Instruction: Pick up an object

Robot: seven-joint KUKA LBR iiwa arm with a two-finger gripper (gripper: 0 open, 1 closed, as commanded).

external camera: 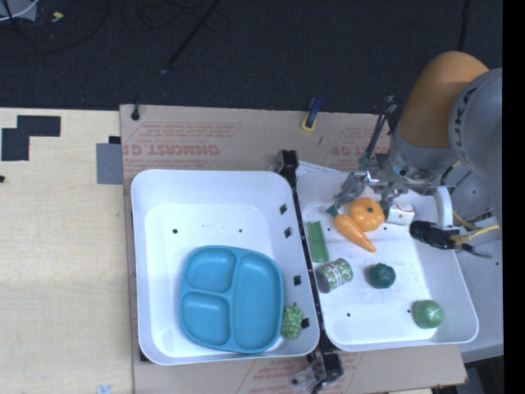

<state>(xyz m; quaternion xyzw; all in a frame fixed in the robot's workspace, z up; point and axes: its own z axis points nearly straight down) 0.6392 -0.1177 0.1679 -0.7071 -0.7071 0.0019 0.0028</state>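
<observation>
Overhead, mirrored "CHEMCAST" print (194, 148) readable on cardboard (344, 138).

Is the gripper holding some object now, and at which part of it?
It cannot be told: the gripper sits right above the orange pepper, beside the carrot.

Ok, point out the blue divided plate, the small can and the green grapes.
blue divided plate (232, 298): camera view, its central divider.
small can (335, 274): camera view, its side label.
green grapes (291, 322): camera view, middle of the bunch.
</observation>
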